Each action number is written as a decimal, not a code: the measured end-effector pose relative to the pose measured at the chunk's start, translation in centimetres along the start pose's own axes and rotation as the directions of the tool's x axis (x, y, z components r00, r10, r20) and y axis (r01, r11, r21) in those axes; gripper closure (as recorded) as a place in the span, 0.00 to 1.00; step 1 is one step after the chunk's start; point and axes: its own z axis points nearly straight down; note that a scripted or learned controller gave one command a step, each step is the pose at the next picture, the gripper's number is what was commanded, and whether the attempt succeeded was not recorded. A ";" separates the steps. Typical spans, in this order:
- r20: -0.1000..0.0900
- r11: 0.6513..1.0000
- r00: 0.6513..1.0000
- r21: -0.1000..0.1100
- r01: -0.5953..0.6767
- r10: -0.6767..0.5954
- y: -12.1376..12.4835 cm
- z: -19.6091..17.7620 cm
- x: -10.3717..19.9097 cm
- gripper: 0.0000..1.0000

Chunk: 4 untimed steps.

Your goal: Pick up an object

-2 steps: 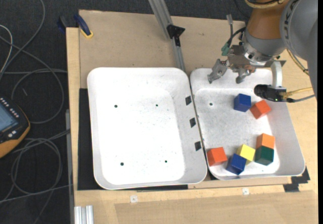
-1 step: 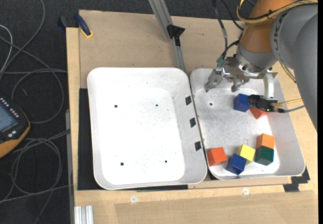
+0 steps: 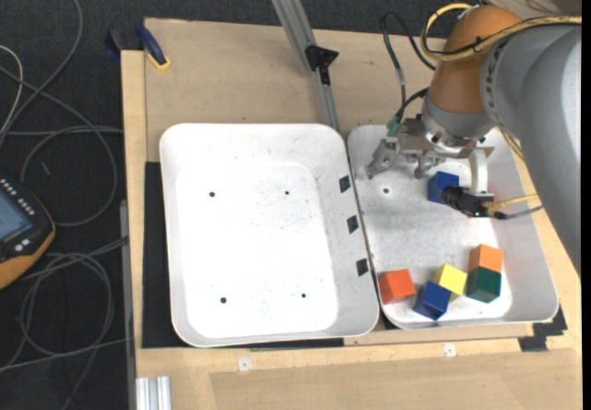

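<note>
My gripper [image 3: 406, 162] hangs low over the far end of the right bin [image 3: 406, 223], fingers spread and open, nothing held between them. A blue block [image 3: 443, 187] lies on the bin floor just right of the fingers, close to the wrist. At the near end of this bin sit an orange block [image 3: 397, 284], a second blue block [image 3: 431, 299], a yellow block [image 3: 452, 278], a green block [image 3: 483, 285] and another orange block [image 3: 486, 258].
The left bin [image 3: 249, 233] lies beside the right one, with small black clips [image 3: 352, 223] along the shared rim. A slanted metal pole [image 3: 294, 20] rises behind the bins. Cables lie on the dark floor to the left.
</note>
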 end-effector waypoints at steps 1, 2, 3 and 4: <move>0.000 1.000 1.000 -0.007 0.000 0.000 0.2 -1.4 0.0 1.00; 0.002 1.000 1.000 -0.014 0.001 -0.001 1.2 -7.1 -0.6 1.00; 0.002 1.000 1.000 -0.014 0.000 0.000 0.5 -13.2 -0.9 1.00; 0.002 1.000 1.000 -0.014 0.001 -0.001 1.0 -18.2 -1.7 1.00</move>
